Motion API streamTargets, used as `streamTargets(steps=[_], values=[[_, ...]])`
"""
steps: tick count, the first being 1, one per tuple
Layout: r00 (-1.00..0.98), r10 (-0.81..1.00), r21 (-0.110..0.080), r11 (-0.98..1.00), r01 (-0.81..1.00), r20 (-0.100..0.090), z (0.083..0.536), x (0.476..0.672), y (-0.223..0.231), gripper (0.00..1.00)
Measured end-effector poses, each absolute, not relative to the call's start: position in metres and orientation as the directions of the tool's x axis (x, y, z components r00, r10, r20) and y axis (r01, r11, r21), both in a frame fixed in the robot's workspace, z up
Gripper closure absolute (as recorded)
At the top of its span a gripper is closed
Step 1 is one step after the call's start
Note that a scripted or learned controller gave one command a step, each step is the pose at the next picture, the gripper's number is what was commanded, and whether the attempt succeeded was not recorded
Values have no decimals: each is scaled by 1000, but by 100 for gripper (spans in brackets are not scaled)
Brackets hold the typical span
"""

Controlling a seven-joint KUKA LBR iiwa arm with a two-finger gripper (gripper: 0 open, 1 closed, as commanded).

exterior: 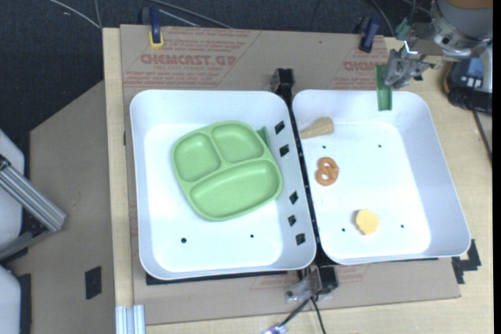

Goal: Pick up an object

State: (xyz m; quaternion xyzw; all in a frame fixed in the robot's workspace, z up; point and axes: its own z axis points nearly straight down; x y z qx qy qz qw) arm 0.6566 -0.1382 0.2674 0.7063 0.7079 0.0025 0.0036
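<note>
My gripper [394, 73] hangs over the back rim of the right bin [423, 168], at its far right corner. It is shut on a narrow dark green strip [384, 95] that dangles straight down from the fingers, above the bin's edge. On the right bin's floor lie a tan wedge-shaped piece [317, 127] near the back left, an orange pretzel [326, 171] below it, and a yellow chunk [366, 221] toward the front.
The left bin [156, 223] holds a light green divided plate [226, 168], which has three compartments. Black clips run along the seam between the bins [291, 168]. Blue clamps [156, 26] hold the cardboard base at the back.
</note>
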Motion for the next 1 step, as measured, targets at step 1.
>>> streamTargets(steps=[1], values=[[-5, 1000, -4, 5, 1000, 3, 251, 644, -90, 100]])
